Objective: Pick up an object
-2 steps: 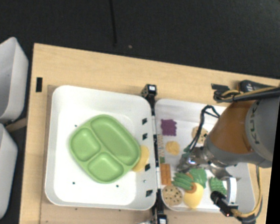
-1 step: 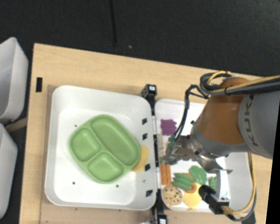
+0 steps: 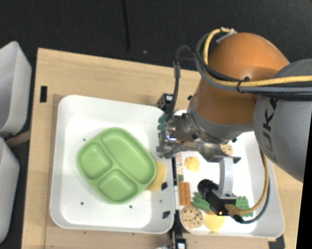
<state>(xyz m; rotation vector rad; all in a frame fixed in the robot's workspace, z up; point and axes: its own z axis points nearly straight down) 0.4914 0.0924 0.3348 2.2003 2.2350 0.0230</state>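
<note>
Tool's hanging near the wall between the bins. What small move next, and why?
Probably shift the tool toward the yellow piece beside the green plate, then lower. That piece looks nearest, while the right bin holds small items crowded together.

Two white bins [image 3: 64, 138]. One green divided plate [image 3: 117, 164]. Right of the plate: three yellow pieces [image 3: 192, 163], one orange stick [image 3: 183, 193], one speckled round biscuit [image 3: 191, 215], two green leafy bits [image 3: 200, 201].
</note>
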